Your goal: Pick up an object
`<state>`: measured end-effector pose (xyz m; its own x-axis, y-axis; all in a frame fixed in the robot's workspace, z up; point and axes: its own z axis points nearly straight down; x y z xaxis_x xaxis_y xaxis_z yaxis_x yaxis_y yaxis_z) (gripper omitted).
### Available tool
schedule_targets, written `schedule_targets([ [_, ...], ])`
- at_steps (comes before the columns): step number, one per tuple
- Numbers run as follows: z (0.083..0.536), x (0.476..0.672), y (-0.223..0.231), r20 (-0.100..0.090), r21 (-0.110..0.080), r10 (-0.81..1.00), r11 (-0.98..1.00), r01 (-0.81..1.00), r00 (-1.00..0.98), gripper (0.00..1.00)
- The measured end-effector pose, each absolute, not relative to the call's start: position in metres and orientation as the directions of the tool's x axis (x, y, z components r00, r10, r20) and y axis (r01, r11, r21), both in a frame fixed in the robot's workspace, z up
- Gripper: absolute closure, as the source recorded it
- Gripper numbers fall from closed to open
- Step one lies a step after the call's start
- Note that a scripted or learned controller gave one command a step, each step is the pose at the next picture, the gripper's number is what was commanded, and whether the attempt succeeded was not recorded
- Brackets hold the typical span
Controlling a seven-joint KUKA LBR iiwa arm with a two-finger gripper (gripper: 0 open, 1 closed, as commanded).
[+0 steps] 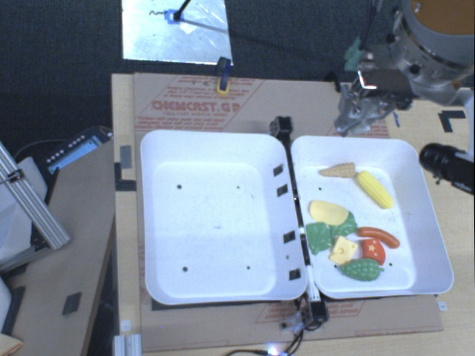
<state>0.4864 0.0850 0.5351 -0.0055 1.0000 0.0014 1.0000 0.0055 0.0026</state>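
Overhead, hand (361, 117) beyond the right bin (427, 199).

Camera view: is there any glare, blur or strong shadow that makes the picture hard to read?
Camera view: the metal sheet at the top reflects light and looks washed out; the left bin is bright white and shows little detail; the arm and the hand look somewhat soft; the toy food, such as the corn, stays sharp; shadows are faint.

The gripper (359, 117) hangs over the right bin's (427, 191) far rim. Just below it lies bare floor, then a cone (338, 170) and corn (375, 189). Farther toward the near rim, toy food (349, 239) crowds together. Across the divider, the left bin (215, 213) offers open room.
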Motion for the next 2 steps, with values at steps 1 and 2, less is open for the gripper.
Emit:
schedule_targets([
  [1, 0.535, 0.486, 0.104, 0.002, 0.003, 1.0, 0.006, 1.0, -0.006, 1.0],
  [2, 0.535, 0.486, 0.126, 0.002, 0.002, 1.0, 0.006, 1.0, -0.006, 1.0],
])
